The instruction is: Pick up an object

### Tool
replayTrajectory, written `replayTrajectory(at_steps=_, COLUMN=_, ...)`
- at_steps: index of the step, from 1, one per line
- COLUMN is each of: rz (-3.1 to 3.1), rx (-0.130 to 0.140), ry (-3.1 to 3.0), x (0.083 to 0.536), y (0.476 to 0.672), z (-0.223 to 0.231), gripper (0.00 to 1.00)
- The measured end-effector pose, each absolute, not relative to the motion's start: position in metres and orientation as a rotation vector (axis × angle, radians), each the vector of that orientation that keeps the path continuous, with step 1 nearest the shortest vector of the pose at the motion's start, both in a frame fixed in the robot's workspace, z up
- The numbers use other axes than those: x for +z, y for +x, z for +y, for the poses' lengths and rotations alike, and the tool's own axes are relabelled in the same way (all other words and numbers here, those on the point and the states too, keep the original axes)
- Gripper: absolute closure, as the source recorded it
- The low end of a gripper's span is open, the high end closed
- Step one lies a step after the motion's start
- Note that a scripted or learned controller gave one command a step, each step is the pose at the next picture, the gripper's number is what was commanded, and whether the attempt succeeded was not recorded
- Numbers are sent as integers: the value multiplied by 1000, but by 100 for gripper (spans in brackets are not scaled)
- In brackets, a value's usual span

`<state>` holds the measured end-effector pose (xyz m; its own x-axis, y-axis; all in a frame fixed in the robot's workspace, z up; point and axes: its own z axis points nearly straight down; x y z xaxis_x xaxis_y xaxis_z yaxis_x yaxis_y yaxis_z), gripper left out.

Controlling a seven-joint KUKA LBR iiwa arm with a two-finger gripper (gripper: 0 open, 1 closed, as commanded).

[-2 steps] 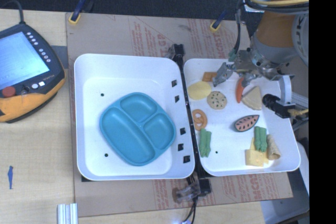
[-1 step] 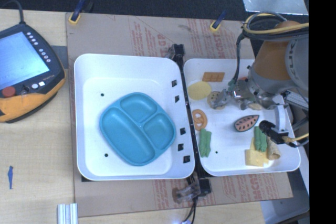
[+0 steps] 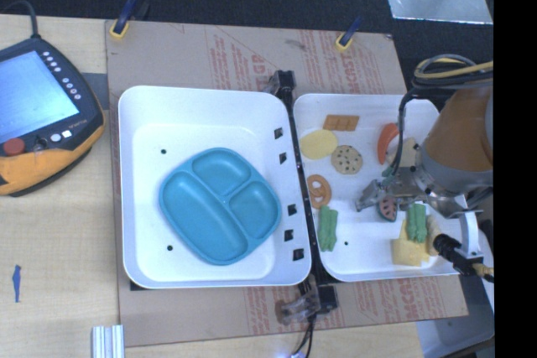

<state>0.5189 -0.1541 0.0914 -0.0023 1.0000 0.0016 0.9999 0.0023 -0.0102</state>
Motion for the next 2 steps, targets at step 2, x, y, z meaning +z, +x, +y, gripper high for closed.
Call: replayTrajectory(at_steps=2, rz=-2235, rx=-7, ry=-2211, x=197, y=543, z=-65, gripper=100)
